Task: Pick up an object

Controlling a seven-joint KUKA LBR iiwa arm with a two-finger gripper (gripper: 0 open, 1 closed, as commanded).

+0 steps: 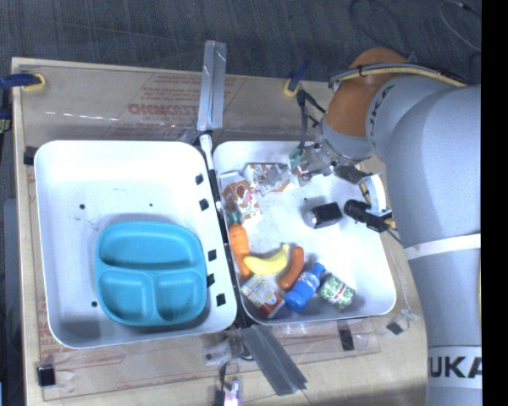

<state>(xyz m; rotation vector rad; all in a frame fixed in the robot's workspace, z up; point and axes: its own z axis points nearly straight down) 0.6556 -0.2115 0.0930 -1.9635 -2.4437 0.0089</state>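
The right bin (368, 265) holds a heap of small things. Along its left and front sides lie an orange carrot (238, 240), a yellow banana (265, 262), a brown sausage (293, 266), a blue bottle (304, 288) and a green can (336, 291). A crumpled silver packet (267, 176) lies at the back, and a small black block (325, 214) sits mid-bin. My gripper (305, 164) is low over the bin's back part, just right of the silver packet. The grey arm with its orange band (353, 112) covers the bin's right back corner.
The left bin (72, 176) holds a blue divided plate (152, 271). A printed packet (240, 198) and a red-white packet (261, 294) lie against the wall between the bins. Blue clamps (21, 81) grip the bench's back edge.
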